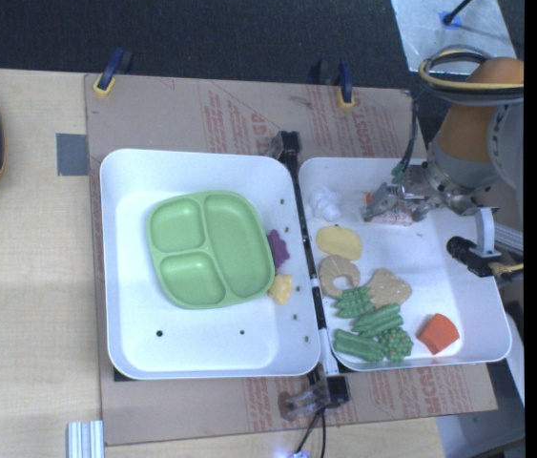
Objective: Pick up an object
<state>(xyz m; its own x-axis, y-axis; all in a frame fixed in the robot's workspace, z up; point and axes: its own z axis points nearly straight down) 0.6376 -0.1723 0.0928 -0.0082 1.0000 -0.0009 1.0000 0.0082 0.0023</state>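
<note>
Left bin (pixel 125 256): green divided plate (pixel 209 248) at centre; purple piece (pixel 278 247) and small yellow piece (pixel 280 289) just beside plate's right edge. Right bin (pixel 478 351): white lump (pixel 326 203), yellow piece (pixel 340 242), tan pieces (pixel 363 281), green vegetables (pixel 373 330), orange piece (pixel 438 333) near front right corner. Pincer (pixel 397 203) low over right bin's back part; finger state unreadable.

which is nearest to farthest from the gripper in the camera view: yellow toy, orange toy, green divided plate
From the gripper in the right bin's upper part:
1. Yellow toy, just left and below it, same bin.
2. Orange toy, at that bin's lower right corner.
3. Green divided plate, across in the left bin.
</note>
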